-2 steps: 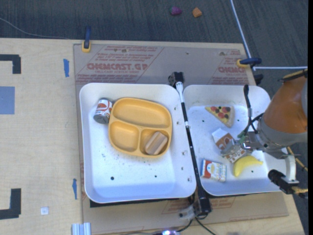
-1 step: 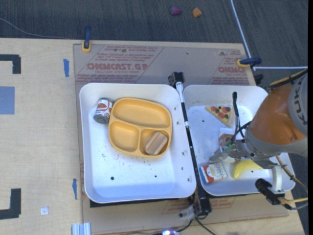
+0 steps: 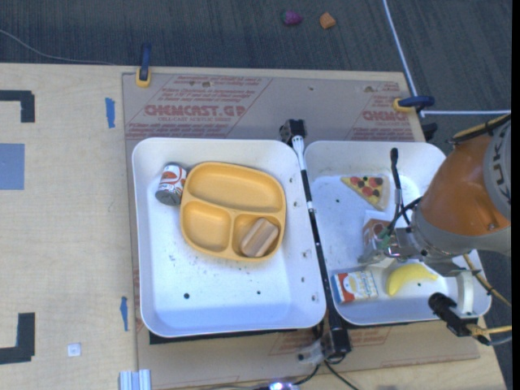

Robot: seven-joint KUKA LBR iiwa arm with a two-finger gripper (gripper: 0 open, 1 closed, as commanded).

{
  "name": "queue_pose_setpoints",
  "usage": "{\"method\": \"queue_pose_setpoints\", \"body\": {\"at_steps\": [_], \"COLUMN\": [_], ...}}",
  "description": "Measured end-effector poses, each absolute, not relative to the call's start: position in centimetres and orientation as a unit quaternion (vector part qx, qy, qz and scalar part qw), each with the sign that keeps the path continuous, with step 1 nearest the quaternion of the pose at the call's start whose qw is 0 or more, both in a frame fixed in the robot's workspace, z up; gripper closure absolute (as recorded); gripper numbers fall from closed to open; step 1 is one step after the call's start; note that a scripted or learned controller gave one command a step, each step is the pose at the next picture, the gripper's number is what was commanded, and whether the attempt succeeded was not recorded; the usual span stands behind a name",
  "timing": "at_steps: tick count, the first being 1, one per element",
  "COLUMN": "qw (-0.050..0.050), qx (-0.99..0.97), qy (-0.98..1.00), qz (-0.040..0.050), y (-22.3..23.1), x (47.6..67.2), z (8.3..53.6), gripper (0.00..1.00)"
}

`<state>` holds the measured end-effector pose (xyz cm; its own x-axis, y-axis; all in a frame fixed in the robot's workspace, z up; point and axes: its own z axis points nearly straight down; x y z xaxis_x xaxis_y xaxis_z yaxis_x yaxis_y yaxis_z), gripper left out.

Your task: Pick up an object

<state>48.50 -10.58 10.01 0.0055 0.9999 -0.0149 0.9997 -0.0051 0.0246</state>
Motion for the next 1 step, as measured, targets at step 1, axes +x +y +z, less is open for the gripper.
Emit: {"method": "queue_pose_setpoints", "body": {"at_steps": [1], "qw": [0.0], "qx": [0.707], "qy": [0.708], "qz": [0.0011], "y": [-2.4], "x": [49.99], "z": [18.49], "gripper": [1.0]}}
